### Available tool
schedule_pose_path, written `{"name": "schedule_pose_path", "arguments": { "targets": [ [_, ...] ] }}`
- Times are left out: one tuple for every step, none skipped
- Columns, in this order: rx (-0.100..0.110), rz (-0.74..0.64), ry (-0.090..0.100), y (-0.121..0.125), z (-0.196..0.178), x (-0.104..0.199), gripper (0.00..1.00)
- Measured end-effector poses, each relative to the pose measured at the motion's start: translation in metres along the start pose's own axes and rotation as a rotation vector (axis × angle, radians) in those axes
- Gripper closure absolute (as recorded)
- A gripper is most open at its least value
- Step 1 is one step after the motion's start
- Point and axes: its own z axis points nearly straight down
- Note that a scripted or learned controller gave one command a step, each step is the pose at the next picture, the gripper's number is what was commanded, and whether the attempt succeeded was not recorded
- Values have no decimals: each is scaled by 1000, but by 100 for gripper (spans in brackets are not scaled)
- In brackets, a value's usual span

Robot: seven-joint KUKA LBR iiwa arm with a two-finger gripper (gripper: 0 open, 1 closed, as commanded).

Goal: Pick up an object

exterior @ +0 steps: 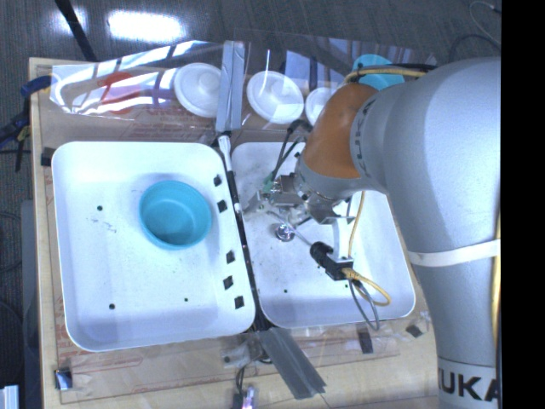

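Grey arm (443, 160) looms closest, pincer (285, 214) lowered into the right bin (383, 301); its spread unclear. Blue bowl (175, 214) sits toward nine o'clock.

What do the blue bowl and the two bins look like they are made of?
Blue bowl: probably plastic, an even turquoise with a soft satin sheen and no glaze glare. Left bin and right bin: likely thin moulded plastic, glossy white with rounded corners; the right one looks scuffed and speckled.
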Motion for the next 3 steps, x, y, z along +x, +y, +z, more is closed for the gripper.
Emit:
{"name": "schedule_pose_path", "arguments": {
  "targets": [
    [0,-194,-3,34,0,-2,0],
    [6,-370,7,-21,3,-56,0],
    [7,-375,8,-20,-5,-56,100]
  ]
}}
